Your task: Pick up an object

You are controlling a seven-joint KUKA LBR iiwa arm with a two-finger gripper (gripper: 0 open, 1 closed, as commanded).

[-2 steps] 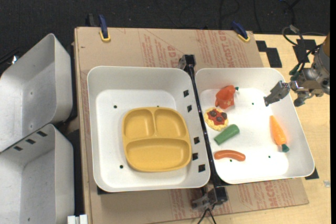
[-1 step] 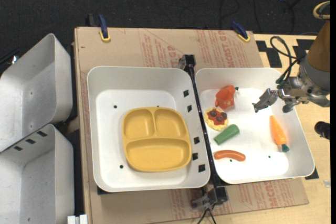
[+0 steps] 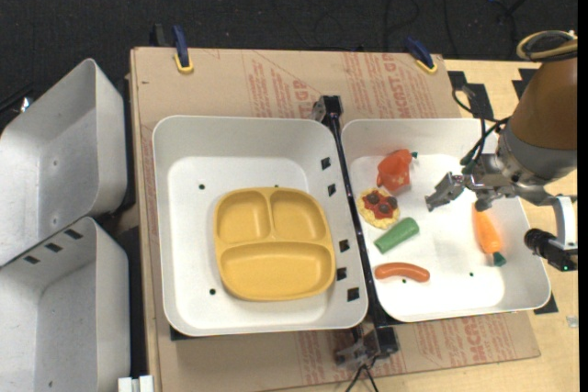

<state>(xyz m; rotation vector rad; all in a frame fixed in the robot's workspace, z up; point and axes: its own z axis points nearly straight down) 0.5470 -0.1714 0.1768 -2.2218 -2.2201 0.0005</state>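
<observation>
Claw (image 3: pixel 447 191) over the right bin (image 3: pixel 524 294), open and empty, nothing lifted yet; carrot (image 3: pixel 488 233) lies just beside it toward the worktop's right edge, pickle (image 3: pixel 396 235) and sausage (image 3: pixel 402 272) untouched.

The arm enters at the right edge of the frame, orange band uppermost, its grey wrist angled down and leftward. The gripper (image 3: pixel 447 193) points left at mid-height, dark fingers seemingly spread slightly, nothing visible between them.
</observation>
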